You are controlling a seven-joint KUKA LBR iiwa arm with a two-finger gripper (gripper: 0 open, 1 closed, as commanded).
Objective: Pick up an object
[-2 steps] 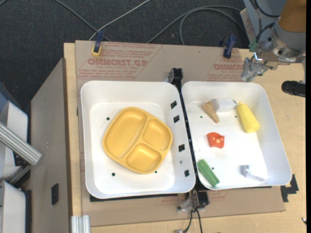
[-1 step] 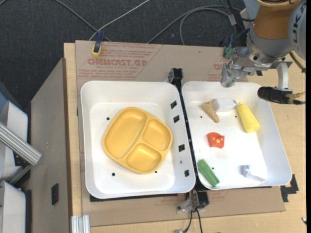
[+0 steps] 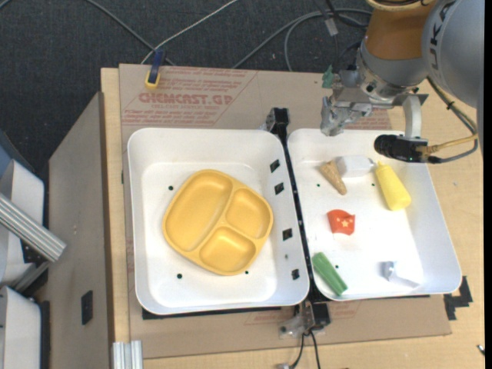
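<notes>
Hovering over the far rim of the right bin (image 3: 438, 206): claw (image 3: 336, 126), can't tell how it's set. Below it, just toward the camera: tan cone (image 3: 333, 175) touching a white piece (image 3: 356, 164). Further down: red item (image 3: 341, 222), green stick (image 3: 329, 274). Off to its right: yellow bottle (image 3: 392, 186). Left bin (image 3: 146, 206) has a yellow tray (image 3: 217, 221).

Grey arm (image 3: 461, 29) with broad orange band (image 3: 403, 14), silvery metal pincer (image 3: 336, 121), black lettering on casing.
</notes>
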